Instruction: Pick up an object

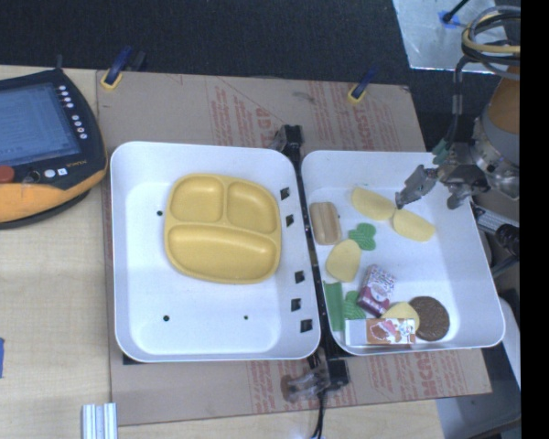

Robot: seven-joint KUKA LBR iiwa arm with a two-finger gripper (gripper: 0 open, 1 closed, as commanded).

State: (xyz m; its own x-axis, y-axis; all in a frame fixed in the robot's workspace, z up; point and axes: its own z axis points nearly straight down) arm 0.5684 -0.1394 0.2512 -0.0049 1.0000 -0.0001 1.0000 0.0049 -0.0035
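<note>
Gripper hangs spread wide with nothing held, over the right bin, between two pale yellow chip-shaped pieces.

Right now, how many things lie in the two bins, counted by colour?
Yellow: 5: tray, pieces
Green: 2
Brown: 2: bun, round cookie
Printed packets: 2
Total: 11

1 fixed camera looks down at a slant on 2 white bins, far enough to frame both; the gripper's fingers sit toward its right.
</note>
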